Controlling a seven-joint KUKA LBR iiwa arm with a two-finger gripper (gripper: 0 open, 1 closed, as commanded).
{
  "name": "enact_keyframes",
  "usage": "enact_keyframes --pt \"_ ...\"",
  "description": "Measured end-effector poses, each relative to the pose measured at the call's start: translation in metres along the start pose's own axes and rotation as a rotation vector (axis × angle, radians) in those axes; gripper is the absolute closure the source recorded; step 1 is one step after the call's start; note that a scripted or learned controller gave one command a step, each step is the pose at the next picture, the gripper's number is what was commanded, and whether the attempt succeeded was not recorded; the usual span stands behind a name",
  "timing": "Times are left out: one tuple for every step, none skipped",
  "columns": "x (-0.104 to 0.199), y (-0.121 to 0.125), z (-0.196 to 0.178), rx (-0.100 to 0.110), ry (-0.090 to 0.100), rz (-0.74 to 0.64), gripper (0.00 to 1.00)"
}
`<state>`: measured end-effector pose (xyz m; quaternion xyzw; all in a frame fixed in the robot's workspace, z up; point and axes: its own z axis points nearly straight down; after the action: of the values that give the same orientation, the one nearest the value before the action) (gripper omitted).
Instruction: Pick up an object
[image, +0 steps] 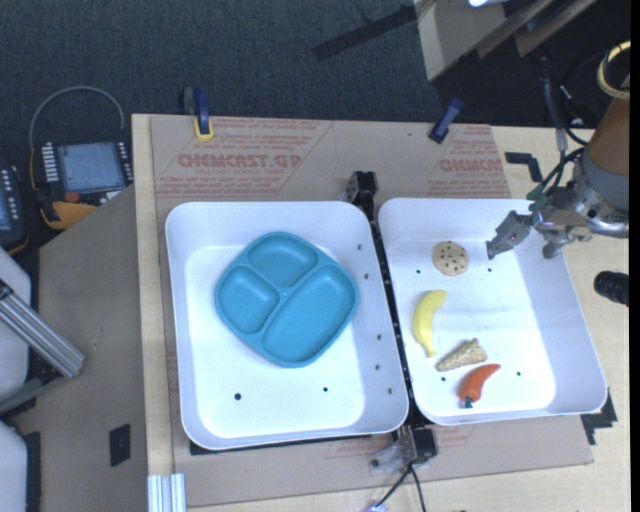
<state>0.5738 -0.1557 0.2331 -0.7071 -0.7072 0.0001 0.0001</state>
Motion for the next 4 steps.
enact_keyframes --pt "0.008 0.006 0.049 0.002 0.001 0.000 0.00" --pt "0.005 0.015 0.096 0.003 0.001 0.000 0.00" --pt "0.005 0.014 0.149 0.006 0.002 0.000 0.00" --pt "0.005 0.015 0.136 -0.001 0.000 0.000 1.00"
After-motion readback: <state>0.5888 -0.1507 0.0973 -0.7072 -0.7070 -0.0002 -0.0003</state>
